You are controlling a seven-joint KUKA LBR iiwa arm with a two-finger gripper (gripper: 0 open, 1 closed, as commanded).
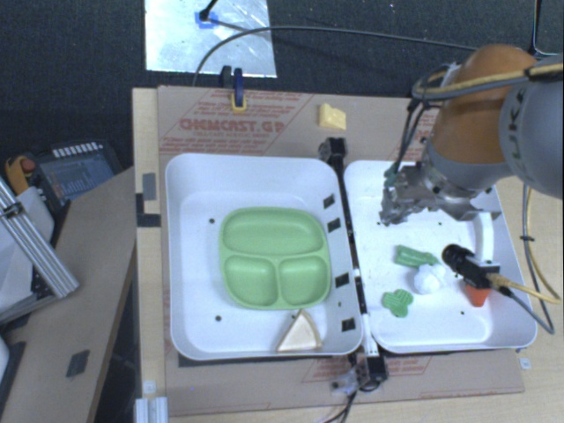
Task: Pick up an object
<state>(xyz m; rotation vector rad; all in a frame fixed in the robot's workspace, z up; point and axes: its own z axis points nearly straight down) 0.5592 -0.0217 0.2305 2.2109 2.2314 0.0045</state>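
- Wedge [300, 333] at the front of left bin [189, 324], just beside tray [275, 256].
- Right bin [511, 329]: green bit [397, 301], white lump [429, 278] and green stick [414, 256] sit close together. All are pick candidates.
- Gripper [398, 203] hovers just behind them, nothing seen in it. Open or closed: can't tell.
- Step looks like approach. Next: shift nearer, drop over one item.
- Bins sit on cardboard [264, 122], with foil sheet [210, 20] beyond.

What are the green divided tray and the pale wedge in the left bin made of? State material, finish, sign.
The green divided tray looks like moulded plastic, smooth and slightly glossy: even colour, rounded compartment rims. The pale wedge is unclear, perhaps plastic or foam: matte cream face, tan edge.
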